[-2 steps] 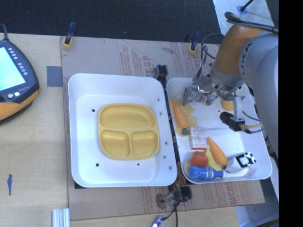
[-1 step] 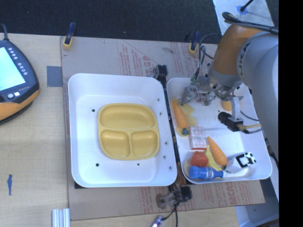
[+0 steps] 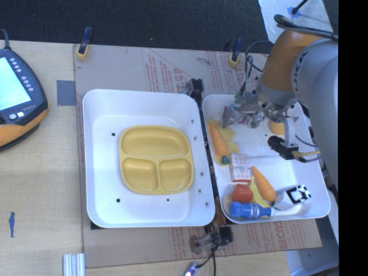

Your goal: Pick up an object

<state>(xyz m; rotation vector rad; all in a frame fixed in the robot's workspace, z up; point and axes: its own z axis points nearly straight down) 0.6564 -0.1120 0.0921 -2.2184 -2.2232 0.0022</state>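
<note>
A fixed overhead camera looks down at a slant on a wooden bench with two shallow white bins side by side on a cardboard sheet.

The left white bin (image 3: 100, 154) holds a yellow plastic divided plate (image 3: 156, 158) with three compartments, lying flat near its middle.

The right white bin (image 3: 315, 203) holds a scatter of small things. A long orange toy carrot (image 3: 218, 141) lies along its left wall. Below it sits a small printed white-and-red packet (image 3: 240, 167), then a second, shorter orange carrot (image 3: 263, 182), a red rounded piece (image 3: 242, 193), a blue plastic bottle (image 3: 249, 211) lying on its side at the near edge, and a black-and-white block (image 3: 298, 194) (its exact form is hard to make out).

The grey arm with its orange band (image 3: 287, 53) reaches in from the right. Its two-finger gripper (image 3: 241, 115) hangs over the far end of the right bin, just beside the top of the long carrot. Whether its jaws stand apart or together cannot be told.

A handheld controller with orange trim (image 3: 17, 99) rests at the left edge of the bench.
</note>
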